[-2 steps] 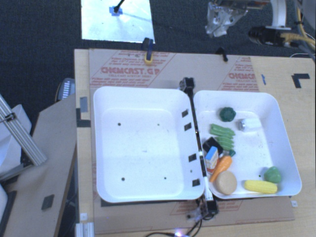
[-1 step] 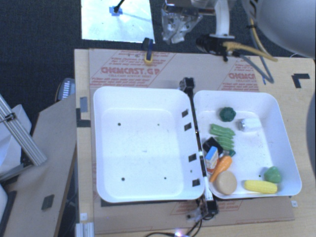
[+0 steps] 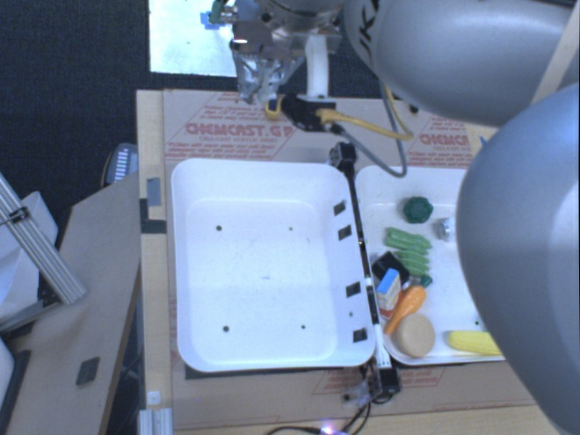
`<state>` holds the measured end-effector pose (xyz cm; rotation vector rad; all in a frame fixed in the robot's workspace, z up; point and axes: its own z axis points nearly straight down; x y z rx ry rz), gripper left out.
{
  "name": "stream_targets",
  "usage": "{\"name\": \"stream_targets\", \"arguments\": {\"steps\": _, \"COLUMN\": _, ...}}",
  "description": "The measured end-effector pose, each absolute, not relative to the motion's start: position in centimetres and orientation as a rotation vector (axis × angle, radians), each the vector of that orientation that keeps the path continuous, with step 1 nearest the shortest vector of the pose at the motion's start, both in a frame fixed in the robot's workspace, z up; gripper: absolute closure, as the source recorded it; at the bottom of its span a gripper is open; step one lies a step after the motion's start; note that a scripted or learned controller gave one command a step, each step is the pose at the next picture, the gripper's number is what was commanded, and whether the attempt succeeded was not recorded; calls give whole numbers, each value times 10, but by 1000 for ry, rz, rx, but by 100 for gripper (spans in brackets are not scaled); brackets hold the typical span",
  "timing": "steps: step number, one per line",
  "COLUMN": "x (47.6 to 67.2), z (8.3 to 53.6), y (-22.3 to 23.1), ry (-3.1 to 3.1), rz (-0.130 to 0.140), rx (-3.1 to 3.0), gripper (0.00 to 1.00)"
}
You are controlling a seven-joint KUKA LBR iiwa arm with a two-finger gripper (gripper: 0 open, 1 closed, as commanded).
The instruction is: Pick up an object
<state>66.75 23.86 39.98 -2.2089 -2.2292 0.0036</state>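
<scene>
The right bin (image 3: pixel 453 181) holds several small things: a dark green round piece (image 3: pixel 418 209), green pea pods (image 3: pixel 408 247), a small blue, white and orange carton (image 3: pixel 389 290), an orange carrot (image 3: pixel 409 304), a tan round bun (image 3: pixel 414 336) and a yellow piece (image 3: pixel 471 341). My gripper (image 3: pixel 257 87) hangs high over the bench's far edge, beyond the left bin (image 3: pixel 181 184) and well away from all of these. I see nothing in it. The large grey arm covers the right bin's far right part.
A row of black clips (image 3: pixel 348 234) runs along the wall between the bins. A yellow cable (image 3: pixel 362 123) trails behind the gripper. A small grey metal piece (image 3: pixel 442 228) lies near the green round piece. Metal rails (image 3: pixel 36 243) stand off the bench at left.
</scene>
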Motion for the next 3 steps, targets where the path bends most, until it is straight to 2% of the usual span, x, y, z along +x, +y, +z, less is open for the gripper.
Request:
{"name": "stream_targets", "arguments": {"steps": 1, "x": 623, "z": 546, "y": 234, "ry": -2235, "rz": -27, "rx": -2217, "gripper": 100}}
{"name": "stream_targets", "arguments": {"steps": 2, "x": 670, "z": 463, "y": 234, "ry": -2221, "rz": 3, "rx": -2221, "gripper": 100}}
{"name": "stream_targets", "arguments": {"steps": 3, "x": 668, "z": 376, "y": 234, "ry": -2218, "rz": 11, "rx": -2219, "gripper": 100}}
